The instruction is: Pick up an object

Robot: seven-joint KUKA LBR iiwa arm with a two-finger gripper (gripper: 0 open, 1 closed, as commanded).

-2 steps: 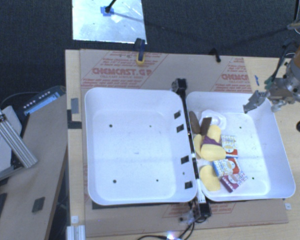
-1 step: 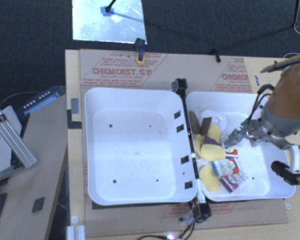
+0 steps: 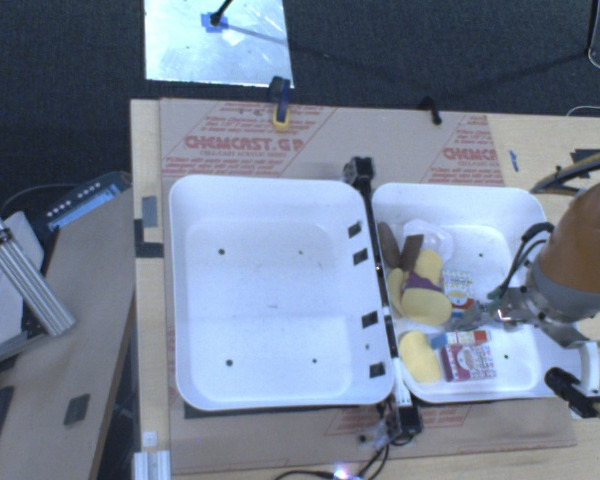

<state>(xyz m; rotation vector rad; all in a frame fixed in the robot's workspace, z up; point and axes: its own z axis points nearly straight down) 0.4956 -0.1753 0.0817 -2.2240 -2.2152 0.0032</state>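
From my remote station I see two shallow white plastic bins side by side on the bench. The left bin (image 3: pixel 270 288) shows only its bare floor. The right bin (image 3: pixel 480 213) holds a clutter gathered toward its 9 o'clock side: a yellow plush toy with a purple band (image 3: pixel 425 288), a brown strip-like piece (image 3: pixel 410 251) at the toy's 12 o'clock, a clear plastic cup-like item (image 3: pixel 432 239) just beside that, a small printed white card (image 3: pixel 458 288) at the toy's 3 o'clock, a rounded yellow lump (image 3: pixel 418 356) near the bin's 7 o'clock corner, and a flat red-and-white packet (image 3: pixel 467 354) touching that lump at its 3 o'clock.

The grey two-finger gripper (image 3: pixel 485 313) sits low inside the right bin, just above the red-and-white packet's 12 o'clock edge and beside the card. Its metal tips look slightly spread, but I cannot tell how far, and I see nothing between them. The packet lies flat on the bin floor.
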